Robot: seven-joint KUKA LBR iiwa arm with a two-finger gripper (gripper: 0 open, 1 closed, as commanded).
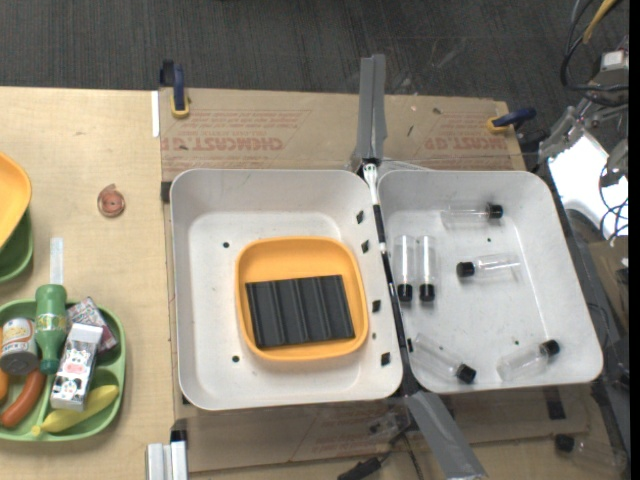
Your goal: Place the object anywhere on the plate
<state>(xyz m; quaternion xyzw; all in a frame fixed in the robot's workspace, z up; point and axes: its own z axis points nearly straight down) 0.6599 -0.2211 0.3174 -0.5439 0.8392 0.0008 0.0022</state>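
An orange square plate [300,251] lies in the middle of the left white bin [200,268]. A black ribbed rectangular block [300,310] rests flat on the plate, inside its rim. The right white bin [565,278] holds several clear tubes with black caps. One tube [470,215] lies near the bin's back. A pair of tubes [414,265] stands side by side at its left wall. Another tube [488,265] lies mid-bin, and two tubes [440,360] [528,360] lie near the front.
On the wooden table to the left sits a green tray [100,408] of toy food, with a yellow bowl [8,208] and a small pink disc [111,202] nearby. Clamps [176,93] hold the cardboard at the back. Cables and white gear [590,158] crowd the right edge.
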